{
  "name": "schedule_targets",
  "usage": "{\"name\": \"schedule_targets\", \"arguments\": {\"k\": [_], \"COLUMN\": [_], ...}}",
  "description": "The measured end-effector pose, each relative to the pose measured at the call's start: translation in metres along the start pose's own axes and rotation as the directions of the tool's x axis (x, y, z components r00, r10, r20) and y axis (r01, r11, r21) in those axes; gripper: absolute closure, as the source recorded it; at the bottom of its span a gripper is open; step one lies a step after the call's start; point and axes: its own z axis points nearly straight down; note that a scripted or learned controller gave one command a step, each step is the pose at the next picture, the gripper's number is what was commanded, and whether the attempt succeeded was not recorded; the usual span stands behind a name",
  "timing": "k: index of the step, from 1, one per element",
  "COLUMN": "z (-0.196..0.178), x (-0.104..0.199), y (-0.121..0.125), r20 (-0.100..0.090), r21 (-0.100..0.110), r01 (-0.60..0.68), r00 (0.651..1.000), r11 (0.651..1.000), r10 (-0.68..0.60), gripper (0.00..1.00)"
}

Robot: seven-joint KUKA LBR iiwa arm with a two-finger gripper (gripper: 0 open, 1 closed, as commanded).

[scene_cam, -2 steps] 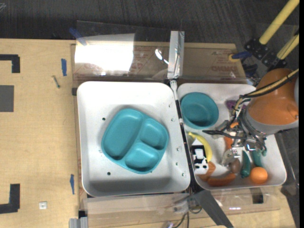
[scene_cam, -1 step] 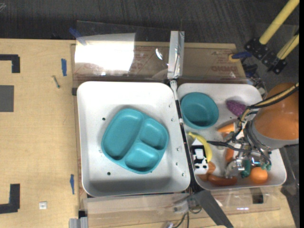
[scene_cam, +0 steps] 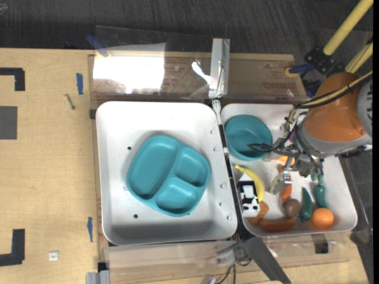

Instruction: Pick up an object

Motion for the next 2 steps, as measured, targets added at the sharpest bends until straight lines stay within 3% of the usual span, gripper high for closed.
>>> {"name": "schedule_targets", "arguments": {"k": [1, 2], "z": [-0.001, -0.001], "x": [0.040, 0.024], "y": [-0.015, 0.024], "r20": [-0.003, 0.001], "r21": [0.000, 0.005], "r01": [-0.023, -0.112], "r00": [1.000, 0.994], "r11": [1.000, 0.994], "r10": [0.023, 0.112], "gripper": [0.00, 0.00]}}
